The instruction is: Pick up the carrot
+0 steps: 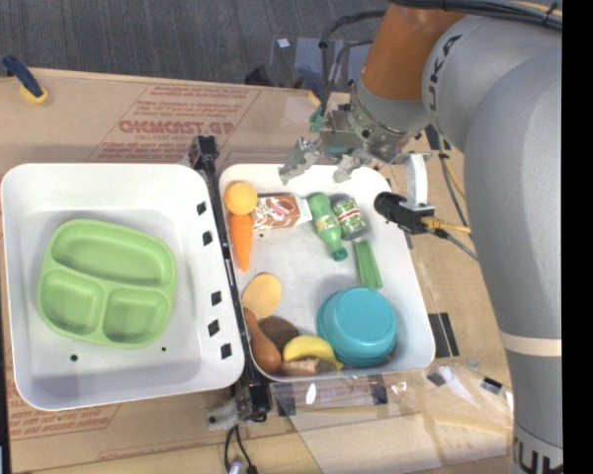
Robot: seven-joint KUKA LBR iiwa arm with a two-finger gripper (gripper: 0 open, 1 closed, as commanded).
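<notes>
Over the far edge of the right-hand white bin (415, 304), the grey arm's two-finger gripper (321, 163) hangs with its fingers spread apart and nothing between them. One metal fingertip (289, 171) sits above the bin's back rim, the other nearer the bottle tops.

Well apart from the gripper, the slim orange carrot (241, 240) lies along the left wall of that bin, pointing toward the near side, with its thick end touching a round orange fruit (241, 197) at the back corner. Just beside the fruit lies a small brown and white packet (279, 211). Next come two green bottles (336, 223) lying side by side near the middle of the back, and a long green vegetable (367, 263) beyond them, close to the right wall. A teal round bowl (357, 326) stands upright toward the near right corner. Along the near side I can see a pale tan rounded piece (262, 291), a brown potato-like lump (261, 342), a dark brown item (281, 330) and a yellow banana (309, 350) crowded together.

Across the divide, the left white bin (30, 363) holds a light green plastic tray with three compartments (107, 281), lying flat. Both bins rest on a brown cardboard sheet (168, 117) with red printing.
</notes>
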